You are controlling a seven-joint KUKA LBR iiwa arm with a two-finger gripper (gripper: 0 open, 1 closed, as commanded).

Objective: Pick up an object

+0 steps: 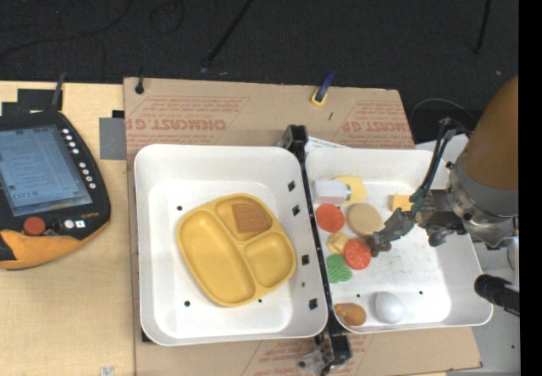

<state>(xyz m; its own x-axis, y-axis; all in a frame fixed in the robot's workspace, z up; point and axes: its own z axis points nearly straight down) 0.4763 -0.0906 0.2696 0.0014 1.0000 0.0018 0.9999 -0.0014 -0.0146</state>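
Reading left to right: left bin (pixel 161 196) carries a yellow divided plate (pixel 235 247) with a brown waffle piece (pixel 249 217) in its far compartment; right bin (pixel 457 306) has the clutter bunched at its left wall. Gripper (pixel 383 240) sits just right of the red ball (pixel 357 254), touching or nearly so, tan round piece (pixel 365 218) just beyond. Can't tell jaw opening; nothing visibly held.

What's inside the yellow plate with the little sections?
The yellow plate sits in the left bin. A brown square thing, maybe toast, lies in its top section. The other two sections look bare. What is under the plate is hidden.
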